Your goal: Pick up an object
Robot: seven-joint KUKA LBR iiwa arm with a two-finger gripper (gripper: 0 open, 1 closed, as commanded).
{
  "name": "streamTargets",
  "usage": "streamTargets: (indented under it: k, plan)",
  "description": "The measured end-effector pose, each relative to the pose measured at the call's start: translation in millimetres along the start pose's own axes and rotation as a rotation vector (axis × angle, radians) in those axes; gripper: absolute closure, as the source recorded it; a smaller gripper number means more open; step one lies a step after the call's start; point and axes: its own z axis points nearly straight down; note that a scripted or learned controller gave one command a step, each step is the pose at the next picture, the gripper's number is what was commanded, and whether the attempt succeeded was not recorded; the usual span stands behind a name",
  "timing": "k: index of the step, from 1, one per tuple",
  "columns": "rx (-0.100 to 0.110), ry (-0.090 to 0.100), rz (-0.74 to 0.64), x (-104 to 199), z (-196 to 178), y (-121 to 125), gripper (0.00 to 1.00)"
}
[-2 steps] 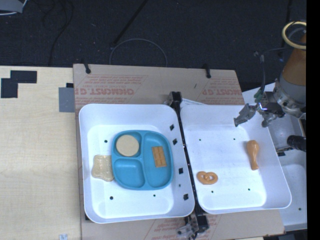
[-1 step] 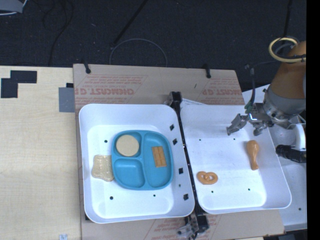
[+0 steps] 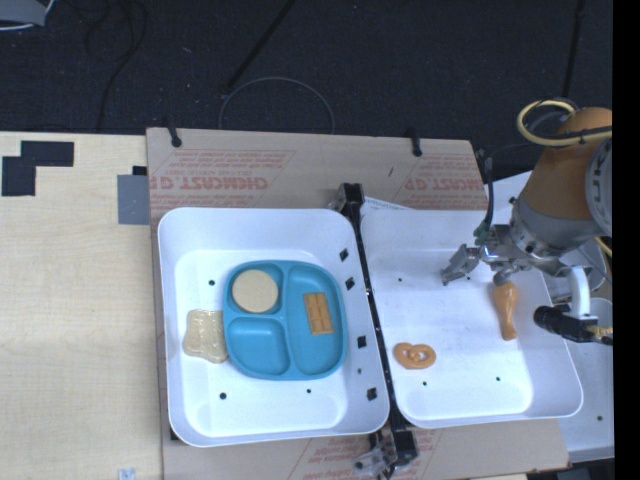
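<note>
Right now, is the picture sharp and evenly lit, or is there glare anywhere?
Camera view: evenly lit, slightly soft; the white bins look bright without hard glare; the tray and pretzel cast faint shadows; the floor beyond the bench is dark.

A single fixed camera sits above the tabletop [image 3: 70, 298] and looks down at a slant, far enough back to frame both white bins [image 3: 190, 238] whole. The dark floor [image 3: 300, 48] lies beyond, and the arm [image 3: 565, 193] enters from the frame's right.
</note>
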Motion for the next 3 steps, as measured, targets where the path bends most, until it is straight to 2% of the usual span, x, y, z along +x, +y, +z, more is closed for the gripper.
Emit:
streamTargets:
  k: [1,2,3]
  plan:
    - [-0.001,0.000,0.001,1.3,53.1,-0.5,0.00]
    - [-0.003,-0.001,0.003,0.5,40.4,0.1,1.00]
    - [-0.010,-0.003,0.001,1.8,-22.4,-2.9,1.00]
